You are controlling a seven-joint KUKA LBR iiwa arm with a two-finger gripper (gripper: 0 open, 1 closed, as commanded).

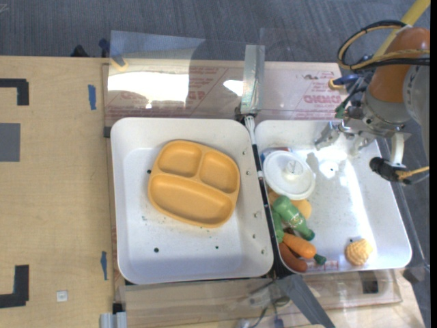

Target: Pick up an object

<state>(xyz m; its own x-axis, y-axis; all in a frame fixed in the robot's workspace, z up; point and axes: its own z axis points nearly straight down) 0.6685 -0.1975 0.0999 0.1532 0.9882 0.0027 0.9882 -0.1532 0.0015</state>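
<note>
Grey metal two-finger gripper (336, 137) hangs with its fingers spread and nothing between them over the far side of the right white plastic bin (382, 210), so no pick is made yet. Candidates lie along that bin's left wall: white round lid (289, 173), green plastic bottle (289, 214), orange toy carrot (300, 244), and a yellow knobbly ball (358, 252) near the front edge

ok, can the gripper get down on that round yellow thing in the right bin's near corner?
Probably yes. The round yellow thing lies alone on bare bin floor, apart from the pile along the divider, and the gripper hovers over the same bin.
</note>
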